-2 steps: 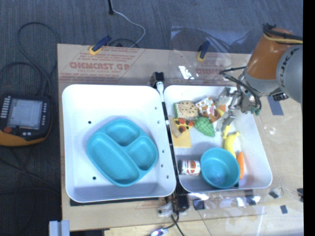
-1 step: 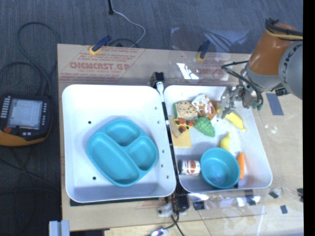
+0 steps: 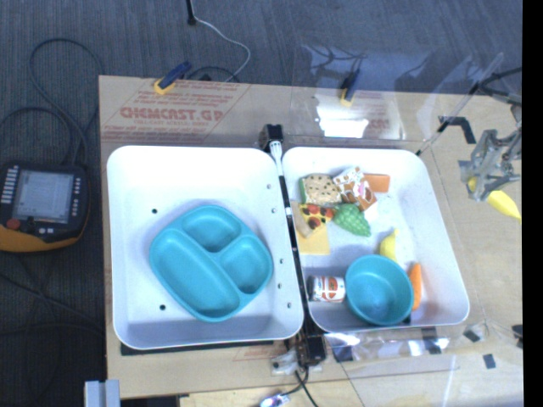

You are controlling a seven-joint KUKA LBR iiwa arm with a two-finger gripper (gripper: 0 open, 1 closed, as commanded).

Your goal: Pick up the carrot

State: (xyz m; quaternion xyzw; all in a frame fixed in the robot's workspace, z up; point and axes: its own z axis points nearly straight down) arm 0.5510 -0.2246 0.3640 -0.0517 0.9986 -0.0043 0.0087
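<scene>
1. We see the carrot (image 3: 416, 283) lying in the right bin (image 3: 441, 219), touching the blue bowl (image 3: 378, 289) on its right side.
2. Our gripper (image 3: 489, 170) hovers outside that bin; we cannot tell its state.
3. Nothing is grasped yet; reaching, gripping and lifting all remain.

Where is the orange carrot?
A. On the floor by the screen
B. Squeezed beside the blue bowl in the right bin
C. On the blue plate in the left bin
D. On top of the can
B: the carrot lies against the right side of the blue bowl, in the right bin.
</scene>
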